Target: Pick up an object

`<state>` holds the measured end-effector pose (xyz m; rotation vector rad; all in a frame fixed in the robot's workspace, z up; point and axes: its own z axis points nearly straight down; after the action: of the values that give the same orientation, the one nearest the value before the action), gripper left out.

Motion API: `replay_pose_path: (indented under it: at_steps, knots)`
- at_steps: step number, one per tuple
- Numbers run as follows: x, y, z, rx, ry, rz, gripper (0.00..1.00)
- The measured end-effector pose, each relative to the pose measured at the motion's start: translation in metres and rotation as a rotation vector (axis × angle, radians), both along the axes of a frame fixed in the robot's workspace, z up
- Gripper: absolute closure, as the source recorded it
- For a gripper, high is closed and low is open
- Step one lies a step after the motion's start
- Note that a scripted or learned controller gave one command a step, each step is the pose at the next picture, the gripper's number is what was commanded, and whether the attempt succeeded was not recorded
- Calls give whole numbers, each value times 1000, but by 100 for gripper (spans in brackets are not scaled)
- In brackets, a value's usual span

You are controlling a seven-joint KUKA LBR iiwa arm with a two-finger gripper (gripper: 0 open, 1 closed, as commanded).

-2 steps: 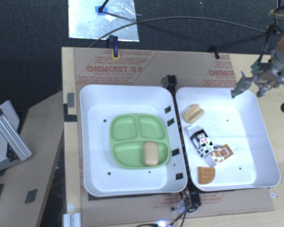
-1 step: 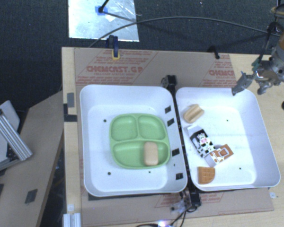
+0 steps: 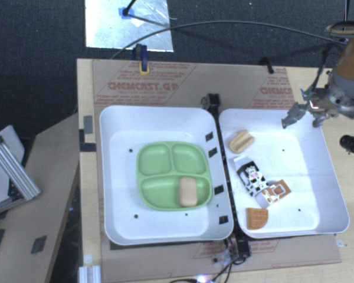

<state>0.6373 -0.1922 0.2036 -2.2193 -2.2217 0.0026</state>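
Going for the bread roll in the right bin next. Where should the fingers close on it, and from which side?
Grip the bread roll across its short middle, coming straight down from above. It lies flat and slanted on the right bin floor, apart from the other items, so both long sides look open. The gripper hovers near the bin's back rim.

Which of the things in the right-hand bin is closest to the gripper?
The tan bread roll, at the bin's upper left. It lies nearer the gripper than the black-and-white toy, the brown-and-white piece or the orange waffle below it.
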Motion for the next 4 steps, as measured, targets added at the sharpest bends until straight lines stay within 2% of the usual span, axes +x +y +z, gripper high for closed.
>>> replay_pose_path:
  at_steps: [2, 3, 4]
  knots:
    - [4, 4, -109, 1, 1, 4, 0]
    - [6, 3, -94, -1, -8, 5, 100]
    - [7, 2, -28, -2, -11, 3, 100]
